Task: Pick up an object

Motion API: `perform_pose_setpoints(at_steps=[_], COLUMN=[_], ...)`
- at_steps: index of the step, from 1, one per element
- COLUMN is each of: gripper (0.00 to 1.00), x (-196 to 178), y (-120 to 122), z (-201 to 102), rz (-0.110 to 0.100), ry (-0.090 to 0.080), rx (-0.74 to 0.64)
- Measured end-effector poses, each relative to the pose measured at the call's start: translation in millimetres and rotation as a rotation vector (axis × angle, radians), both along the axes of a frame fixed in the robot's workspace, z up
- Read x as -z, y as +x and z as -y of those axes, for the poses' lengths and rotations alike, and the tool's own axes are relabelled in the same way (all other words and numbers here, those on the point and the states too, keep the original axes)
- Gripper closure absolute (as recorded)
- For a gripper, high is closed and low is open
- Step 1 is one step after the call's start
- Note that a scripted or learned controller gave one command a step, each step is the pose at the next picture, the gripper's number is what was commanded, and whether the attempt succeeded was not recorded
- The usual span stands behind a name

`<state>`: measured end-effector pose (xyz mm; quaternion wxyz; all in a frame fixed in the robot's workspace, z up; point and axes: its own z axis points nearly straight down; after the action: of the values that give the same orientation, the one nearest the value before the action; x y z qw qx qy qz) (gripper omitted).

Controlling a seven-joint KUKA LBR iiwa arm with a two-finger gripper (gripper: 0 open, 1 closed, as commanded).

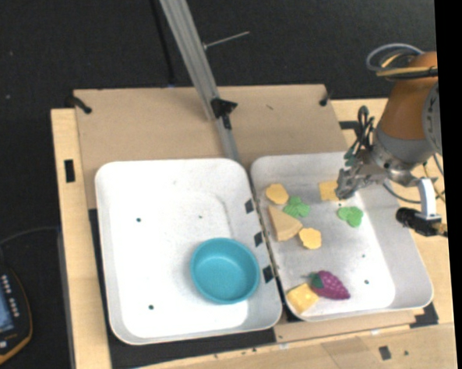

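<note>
The claw hangs low in the right bin, right of centre frame, just beside a yellow piece and a green piece; whether it is apart or together cannot be told.

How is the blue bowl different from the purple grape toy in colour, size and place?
The blue bowl is plain turquoise; the purple grape toy is purple with a green tip.
The bowl is much bigger than the grape toy.
The bowl stands in the left bin; the grape toy lies in the right bin, touching a yellow piece.
Both sit near the front of their bins, away from the gripper.
</note>
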<state>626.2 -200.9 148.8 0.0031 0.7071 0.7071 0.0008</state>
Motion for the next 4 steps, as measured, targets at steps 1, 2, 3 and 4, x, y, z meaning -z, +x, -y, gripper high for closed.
perform_pose_setpoints(at_steps=[1, 2, 3, 4], gripper=[1.0, 1.0, 1.0, 1.0], x=[-46.3, -89.9, -118.7, -123.1], y=[7.3, 8.9, 9.7, 15.5], z=[4.0, -0.2, 1.2, -58.9], rz=[0.001, -0.002, -0.001, -0.004], ry=[0.001, 0.001, 0.002, 0.004], rx=[-0.002, -0.003, -0.005, -0.007])
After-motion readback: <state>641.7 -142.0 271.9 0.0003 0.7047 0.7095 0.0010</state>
